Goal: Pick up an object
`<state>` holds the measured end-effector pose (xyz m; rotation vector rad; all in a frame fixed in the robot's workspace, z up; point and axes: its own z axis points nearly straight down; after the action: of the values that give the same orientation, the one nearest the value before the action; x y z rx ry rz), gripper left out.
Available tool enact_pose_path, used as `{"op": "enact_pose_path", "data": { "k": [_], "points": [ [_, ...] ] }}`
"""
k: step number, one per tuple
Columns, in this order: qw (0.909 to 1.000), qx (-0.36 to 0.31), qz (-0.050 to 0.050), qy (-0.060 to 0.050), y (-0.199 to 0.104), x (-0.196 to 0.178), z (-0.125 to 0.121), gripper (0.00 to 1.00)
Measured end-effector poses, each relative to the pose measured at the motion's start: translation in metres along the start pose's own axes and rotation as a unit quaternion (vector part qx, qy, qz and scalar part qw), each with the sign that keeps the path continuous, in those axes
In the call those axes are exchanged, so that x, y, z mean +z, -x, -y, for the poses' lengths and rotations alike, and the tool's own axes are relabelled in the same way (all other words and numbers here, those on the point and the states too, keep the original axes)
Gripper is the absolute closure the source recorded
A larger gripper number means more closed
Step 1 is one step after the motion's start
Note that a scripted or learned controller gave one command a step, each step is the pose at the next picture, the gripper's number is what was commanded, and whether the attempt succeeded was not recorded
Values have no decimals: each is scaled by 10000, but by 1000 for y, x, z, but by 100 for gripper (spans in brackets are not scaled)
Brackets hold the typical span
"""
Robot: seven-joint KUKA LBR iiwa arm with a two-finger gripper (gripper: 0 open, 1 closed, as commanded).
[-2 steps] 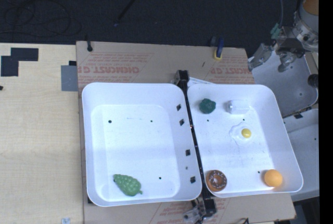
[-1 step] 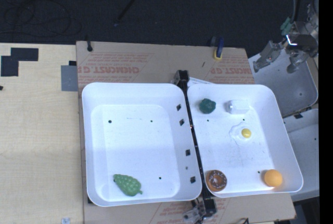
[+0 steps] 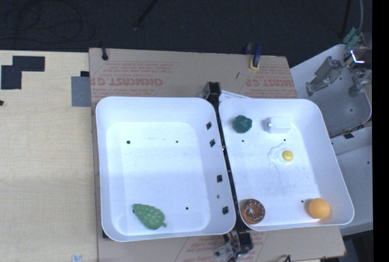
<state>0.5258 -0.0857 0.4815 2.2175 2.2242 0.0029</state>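
Camera view: both bins are seen from above at a slant, set side by side on a cardboard sheet [image 3: 182, 75] laid over the counter [image 3: 42, 151].
Left bin [image 3: 112, 115]: a green bunch of toy grapes [image 3: 149, 216] is lain near the front edge, toward the front left corner.
Right bin [image 3: 328, 151]: five things are held, all well apart from one another.
Dark green lump [image 3: 242, 124]: placed near the back left corner of the right bin, close to the divider.
Pale whitish object [image 3: 277, 126]: found just right of the green lump, along the back; its kind cannot be told.
Fried egg toy [image 3: 285, 156]: laid flat near the middle of the right bin, yolk up.
Doughnut [image 3: 252, 211]: set at the front left corner of the right bin, by the divider.
Orange ball [image 3: 318, 208]: rested at the front right corner.
Arm mount [image 3: 340, 81]: grey metal parts are seen at the right edge, beyond the right bin.
Pincer: its state cannot be told.
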Motion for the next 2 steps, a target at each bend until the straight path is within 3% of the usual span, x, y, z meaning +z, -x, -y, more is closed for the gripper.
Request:
{"op": "enact_pose_path", "data": {
  "k": [1,2],
  "points": [
    [10000,-14,-1,17,-51,-61,46,0],
    [10000,-23,0,-29,-116,-56,49,0]
  ]
}}
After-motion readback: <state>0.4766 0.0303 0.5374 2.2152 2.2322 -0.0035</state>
